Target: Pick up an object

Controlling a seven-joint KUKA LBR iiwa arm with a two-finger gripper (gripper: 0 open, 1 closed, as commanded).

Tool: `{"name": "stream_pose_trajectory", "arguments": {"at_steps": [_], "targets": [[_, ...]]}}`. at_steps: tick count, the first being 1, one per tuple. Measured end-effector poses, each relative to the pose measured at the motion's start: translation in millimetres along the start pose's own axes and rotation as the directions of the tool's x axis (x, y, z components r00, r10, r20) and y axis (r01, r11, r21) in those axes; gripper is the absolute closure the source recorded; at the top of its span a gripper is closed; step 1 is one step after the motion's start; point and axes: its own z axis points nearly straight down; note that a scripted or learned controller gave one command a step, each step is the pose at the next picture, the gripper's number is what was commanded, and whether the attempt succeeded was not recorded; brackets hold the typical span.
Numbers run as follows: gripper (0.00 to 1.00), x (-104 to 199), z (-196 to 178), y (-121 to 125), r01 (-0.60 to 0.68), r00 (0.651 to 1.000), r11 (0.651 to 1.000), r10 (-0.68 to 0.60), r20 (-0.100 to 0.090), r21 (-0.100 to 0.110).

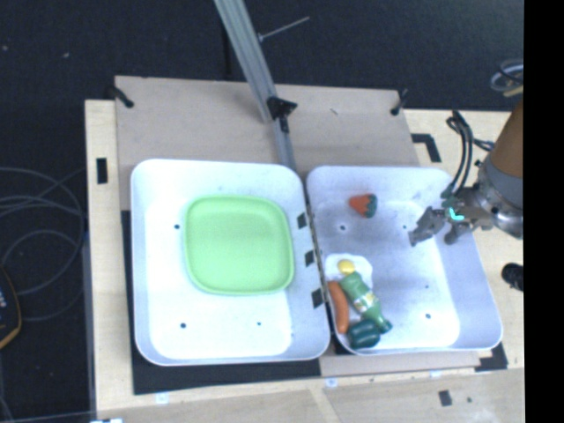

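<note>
- At the near edge of the right bin [467,324], a cluster of toys lies packed against the left wall: an orange carrot [339,305], a green bottle [359,293] with a yellow cap, a dark green piece [364,333] at the bottom, and a white-and-yellow egg [347,265] at the top. They touch one another, so a grasp here risks catching two things or slipping off; I judge it the harder target.
- Further back, a small strawberry [362,204] sits alone on the bin floor, well apart from the cluster and clear of the walls. It looks like the easiest pick: room on both sides for the jaws.
- The gripper [432,227] hovers over the right side of this bin, to the right of the strawberry and above the bare floor; the jaws look spread apart with nothing between them.
- To do it well, centre over the strawberry, come straight down, and close across its narrow width.
- The left bin [159,254] holds a green plate [238,244], which lies flat and is poor for pinching.
</note>
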Motion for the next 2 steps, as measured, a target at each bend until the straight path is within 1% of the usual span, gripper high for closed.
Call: {"name": "stream_pose_trajectory", "arguments": {"at_steps": [1,2], "targets": [[0.00,0,0,0,0.000,1.000,1.000,0.000,0.000,0.000],[0.00,-4,43,3,0.000,1.000,1.000,0.000,0.000,0.004]]}}
